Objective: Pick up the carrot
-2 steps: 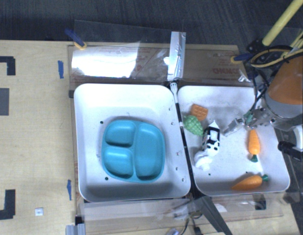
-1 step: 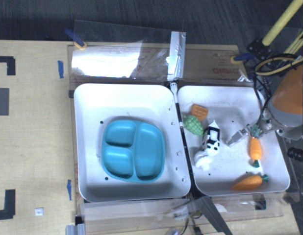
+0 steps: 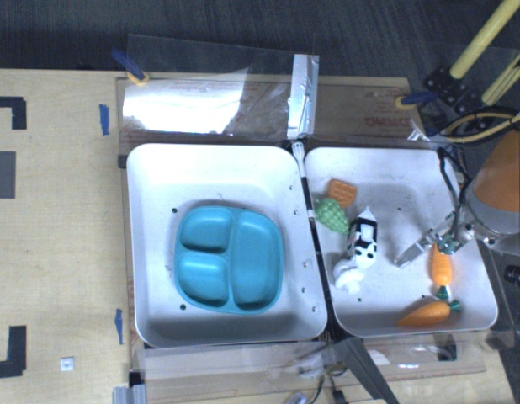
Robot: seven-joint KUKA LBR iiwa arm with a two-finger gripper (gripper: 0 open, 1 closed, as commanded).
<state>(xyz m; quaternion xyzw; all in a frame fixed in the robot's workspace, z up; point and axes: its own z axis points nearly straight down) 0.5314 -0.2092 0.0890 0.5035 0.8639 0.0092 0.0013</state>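
Pale plywood bench top (image 3: 58, 251) with black tape corner marks (image 3: 12, 112) and blue tape tabs (image 3: 103, 118), dark grey carpeted floor (image 3: 243, 11) beyond, glare on clear plastic sheet (image 3: 188, 99) behind the bins

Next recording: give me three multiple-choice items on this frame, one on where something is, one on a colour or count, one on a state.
1. Where does the divided plate lie?
A. left bin
B. right bin
C. on the bench outside the bins

2. How many carrots are in the right bin?
A. none
B. two
C. four

3. How does the cow toy lie?
A. on the plate
B. apart from both carrots
C. under the arm's orange band

Answers:
1 A, the blue plate rests in the left bin.
2 B, one carrot lies beside the gripper, another carrot by the front wall.
3 B, bare bin floor separates them.
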